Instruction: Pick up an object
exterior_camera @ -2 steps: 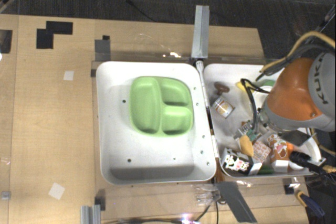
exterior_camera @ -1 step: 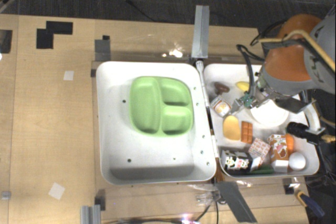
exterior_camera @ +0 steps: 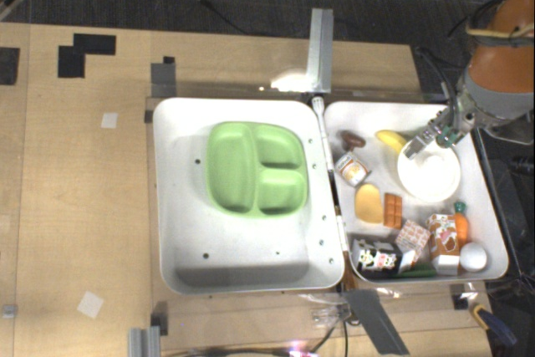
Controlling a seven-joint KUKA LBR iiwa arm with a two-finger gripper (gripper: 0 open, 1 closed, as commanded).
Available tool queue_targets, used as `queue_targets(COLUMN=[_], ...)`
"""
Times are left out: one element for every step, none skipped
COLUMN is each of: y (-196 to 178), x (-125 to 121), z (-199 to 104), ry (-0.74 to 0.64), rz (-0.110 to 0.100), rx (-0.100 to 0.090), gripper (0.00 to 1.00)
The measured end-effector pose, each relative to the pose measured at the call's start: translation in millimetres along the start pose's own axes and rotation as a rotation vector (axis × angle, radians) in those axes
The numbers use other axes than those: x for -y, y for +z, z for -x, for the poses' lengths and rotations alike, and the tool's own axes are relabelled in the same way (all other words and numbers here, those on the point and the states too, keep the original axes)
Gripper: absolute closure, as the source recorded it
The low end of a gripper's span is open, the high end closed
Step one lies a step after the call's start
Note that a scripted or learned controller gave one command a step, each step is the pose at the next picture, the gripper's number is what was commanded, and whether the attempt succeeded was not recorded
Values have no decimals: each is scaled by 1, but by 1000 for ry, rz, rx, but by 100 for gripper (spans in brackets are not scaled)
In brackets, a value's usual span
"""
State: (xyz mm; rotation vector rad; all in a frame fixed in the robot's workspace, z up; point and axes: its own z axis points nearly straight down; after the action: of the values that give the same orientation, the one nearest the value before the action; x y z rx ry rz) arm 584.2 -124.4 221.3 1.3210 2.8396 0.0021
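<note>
The right bin [exterior_camera: 493, 205] holds several small objects. Among them are a yellow banana [exterior_camera: 389, 140], a white round plate [exterior_camera: 430, 175], a small jar [exterior_camera: 353, 170] and a yellow-orange lump [exterior_camera: 368, 202]. My gripper [exterior_camera: 424, 141] hangs over the bin's far side, between the banana and the plate's upper rim. The orange-banded wrist [exterior_camera: 504, 71] rises behind it at the upper right. Nothing shows between the gripper's tips.
Along the right bin's near side lie a black-and-white carton [exterior_camera: 376, 257], a checkered packet [exterior_camera: 411, 236], an orange carton [exterior_camera: 447, 232] and a white ball [exterior_camera: 473, 257]. The left bin [exterior_camera: 180, 247] holds a green divided tray [exterior_camera: 255, 167]. A metal post [exterior_camera: 320, 50] stands behind the bins.
</note>
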Motion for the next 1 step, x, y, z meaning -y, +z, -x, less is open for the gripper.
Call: queue_targets(y=[-27], x=[32], z=[71], ry=[-252], rz=[1], rx=[3], gripper=[100])
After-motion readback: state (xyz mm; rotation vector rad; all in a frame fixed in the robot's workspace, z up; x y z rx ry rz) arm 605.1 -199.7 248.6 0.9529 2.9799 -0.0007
